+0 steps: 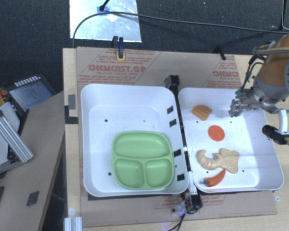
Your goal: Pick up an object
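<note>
We look down on a table [149, 61] topped with a tan cardboard sheet printed in faded red lettering. Beyond its far edge lies dark, speckled flooring, with a shiny foil-like square [105, 13] and a thin black cable [94, 17] curling off it. A small yellow-and-blue clamp [119, 48] grips the cardboard at the far edge. Off the table's left edge sit a lower wooden surface, a ribbed aluminium rail [9, 134] and a dark device [31, 94].

Two shallow white plastic bins stand side by side, smooth and glossy with rounded corners. The left bin [101, 105] holds a matte pale-green divided tray [142, 159] with three compartments, set toward the table's near edge.

The right bin [265, 153] carries the small things to pick. A ridged tan biscuit-like piece [202, 112] lies toward the far edge; a flat orange-red disc [216, 133] sits nearer the middle. Toward the near edge, a curved beige piece [208, 159] touches a lumpy tan piece [229, 159], and a slim curved red-orange piece [215, 179] lies just below them.

The tool [235, 109] hangs over the far right part of the right bin, beside the biscuit-like piece but apart from it. We cannot tell how the tool stands, clenched or released; it is too small and dark.
</note>
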